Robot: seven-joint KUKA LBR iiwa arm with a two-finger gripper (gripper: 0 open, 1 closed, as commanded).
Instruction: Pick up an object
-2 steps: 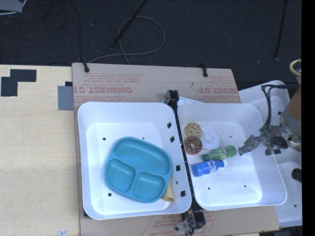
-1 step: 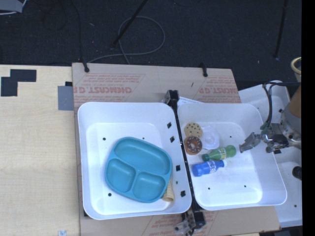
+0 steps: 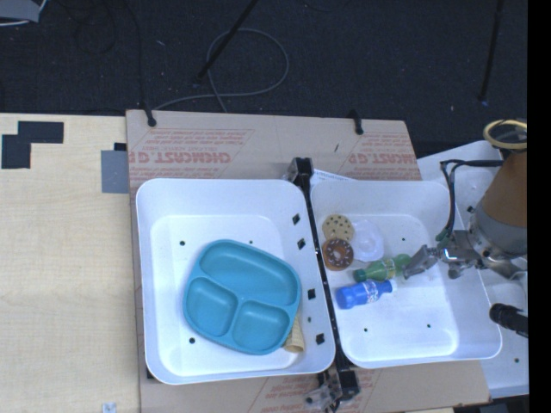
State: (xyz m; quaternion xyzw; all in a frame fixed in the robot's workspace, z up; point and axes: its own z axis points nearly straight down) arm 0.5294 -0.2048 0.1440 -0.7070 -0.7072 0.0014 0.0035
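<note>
From my station I see the grey arm reaching in from the right, low over the right-hand shallow white bin. Its two-finger gripper sits at the right end of a small green plastic bottle, which lies on its side near the middle of that bin. The tips look close to the bottle, perhaps touching it, but I cannot tell from this slant whether the tool is spread or pressed together, nor whether it grips anything.

Just below the green one lies a blue plastic bottle with a white label, also on its side, the two nearly parallel. To their left, beside the bin's dividing wall, I see a brown ring-shaped doughnut toy, and right above it a tan round cookie-like disc with dark spots. A clear, pale plastic piece rests to the right of those two.

The left-hand white bin carries a blue plastic divided plate with three compartments, tilted diagonally. A tan edge of something peeks out from beneath its lower right corner.
</note>
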